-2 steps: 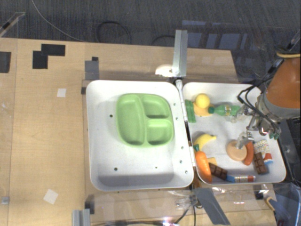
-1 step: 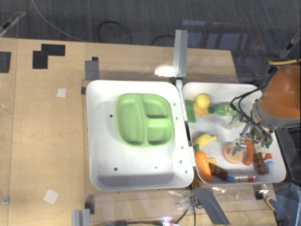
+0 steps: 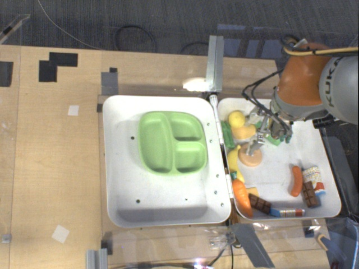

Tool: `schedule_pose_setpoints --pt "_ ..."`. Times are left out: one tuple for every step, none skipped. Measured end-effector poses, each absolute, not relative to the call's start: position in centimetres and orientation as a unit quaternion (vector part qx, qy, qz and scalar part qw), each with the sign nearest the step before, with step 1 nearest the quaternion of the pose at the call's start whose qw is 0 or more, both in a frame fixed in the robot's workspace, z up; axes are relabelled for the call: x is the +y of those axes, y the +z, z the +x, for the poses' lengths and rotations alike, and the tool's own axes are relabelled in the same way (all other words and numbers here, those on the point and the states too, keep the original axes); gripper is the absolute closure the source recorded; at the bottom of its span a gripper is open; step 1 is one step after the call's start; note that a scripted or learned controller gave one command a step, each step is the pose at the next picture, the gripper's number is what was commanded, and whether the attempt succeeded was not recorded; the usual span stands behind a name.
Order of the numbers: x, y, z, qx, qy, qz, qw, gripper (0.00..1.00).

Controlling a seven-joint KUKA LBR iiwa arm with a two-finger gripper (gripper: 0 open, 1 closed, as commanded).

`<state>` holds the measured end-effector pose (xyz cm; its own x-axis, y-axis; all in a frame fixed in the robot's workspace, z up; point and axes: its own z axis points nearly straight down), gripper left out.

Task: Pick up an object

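Observation:
My gripper [image 3: 262, 132] hangs low over the upper left part of the right bin [image 3: 331, 167], under the orange wrist band [image 3: 300, 80]. It sits just right of a yellow round fruit [image 3: 236, 118] and a pale orange piece [image 3: 244, 131]. A tan round disc [image 3: 251, 159] lies directly below it, and a small green item [image 3: 275, 140] shows at its right side. Whether anything is held cannot be made out.
The left bin [image 3: 129, 200] holds a green divided plate [image 3: 171, 142]. Also in the right bin are a yellow banana [image 3: 233, 161], an orange carrot [image 3: 240, 194], a brown bar [image 3: 260, 205], a red sausage [image 3: 295, 181], a chocolate bar [image 3: 309, 193] and a marker [image 3: 289, 212].

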<state>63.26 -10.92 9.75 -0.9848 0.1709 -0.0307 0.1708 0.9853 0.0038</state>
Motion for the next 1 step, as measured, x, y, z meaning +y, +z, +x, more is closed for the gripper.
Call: schedule_pose_setpoints --pt "-9.60 9.74 62.80 0.998 -0.0016 0.062 0.015 0.00"
